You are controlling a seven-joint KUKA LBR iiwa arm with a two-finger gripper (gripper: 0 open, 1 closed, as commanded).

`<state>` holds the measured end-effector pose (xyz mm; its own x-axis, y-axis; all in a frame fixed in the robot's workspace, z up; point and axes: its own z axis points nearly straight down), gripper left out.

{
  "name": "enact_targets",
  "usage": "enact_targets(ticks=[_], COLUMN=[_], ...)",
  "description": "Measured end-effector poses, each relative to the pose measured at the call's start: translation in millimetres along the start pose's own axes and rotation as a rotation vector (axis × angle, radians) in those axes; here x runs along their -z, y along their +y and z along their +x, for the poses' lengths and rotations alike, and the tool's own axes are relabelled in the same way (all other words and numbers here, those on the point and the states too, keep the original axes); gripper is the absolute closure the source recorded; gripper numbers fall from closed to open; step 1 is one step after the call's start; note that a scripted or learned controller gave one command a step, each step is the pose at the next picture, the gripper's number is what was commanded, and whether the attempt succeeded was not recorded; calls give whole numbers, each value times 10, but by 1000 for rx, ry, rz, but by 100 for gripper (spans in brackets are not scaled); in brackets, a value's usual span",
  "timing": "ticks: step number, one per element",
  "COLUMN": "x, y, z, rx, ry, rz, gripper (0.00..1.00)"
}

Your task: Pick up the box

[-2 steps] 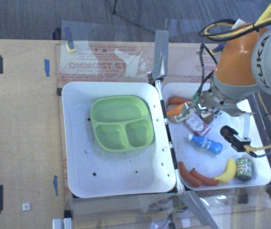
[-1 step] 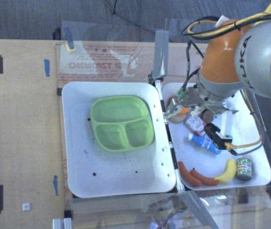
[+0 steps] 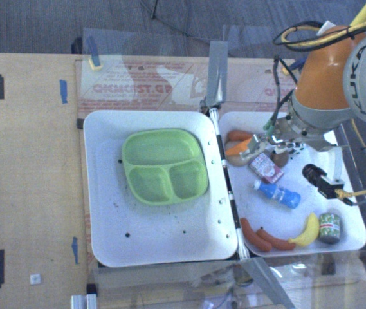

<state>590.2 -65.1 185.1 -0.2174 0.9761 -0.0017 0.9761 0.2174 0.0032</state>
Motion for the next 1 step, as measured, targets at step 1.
enact_targets(ticks=[1], x=[-981], y=[11], z=[-416], rx=[-26], ry=[-1], rz=[-3], gripper=[0])
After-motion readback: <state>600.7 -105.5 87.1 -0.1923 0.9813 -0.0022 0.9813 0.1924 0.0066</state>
